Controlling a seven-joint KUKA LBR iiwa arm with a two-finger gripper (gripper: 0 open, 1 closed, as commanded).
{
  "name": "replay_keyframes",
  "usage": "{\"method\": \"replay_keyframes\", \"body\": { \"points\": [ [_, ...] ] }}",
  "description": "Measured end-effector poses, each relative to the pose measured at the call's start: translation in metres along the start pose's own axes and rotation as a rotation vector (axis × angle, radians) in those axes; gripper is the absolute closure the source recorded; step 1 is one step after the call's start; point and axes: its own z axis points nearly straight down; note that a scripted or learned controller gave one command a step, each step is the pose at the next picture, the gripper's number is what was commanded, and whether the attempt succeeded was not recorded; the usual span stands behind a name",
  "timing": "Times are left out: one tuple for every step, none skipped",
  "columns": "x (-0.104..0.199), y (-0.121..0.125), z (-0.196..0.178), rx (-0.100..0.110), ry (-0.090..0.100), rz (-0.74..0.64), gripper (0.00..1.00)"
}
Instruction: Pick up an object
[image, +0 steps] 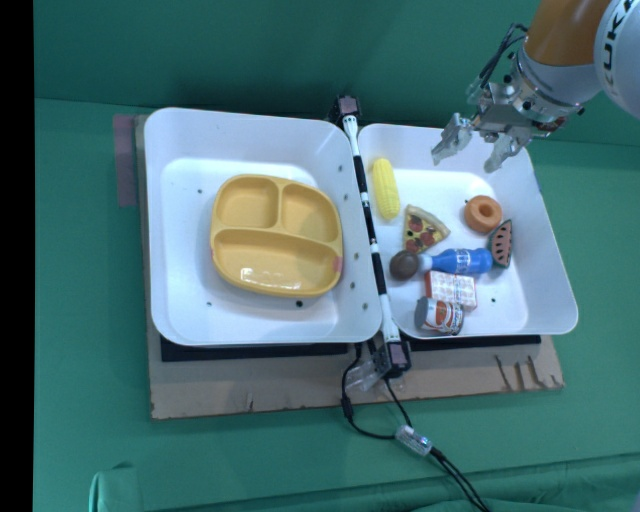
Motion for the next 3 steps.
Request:
{"method": "replay_keyframes", "body": {
  "points": [
    [-0.027,0.042,0.123,-0.004,-0.004,0.001,0.00],
    [-0.008,0.072,0.131,0.014,-0.008,-0.003,0.00],
    [-0.008,0.072,0.132,0.014,-0.008,-0.001,0.00]
  ]
}}
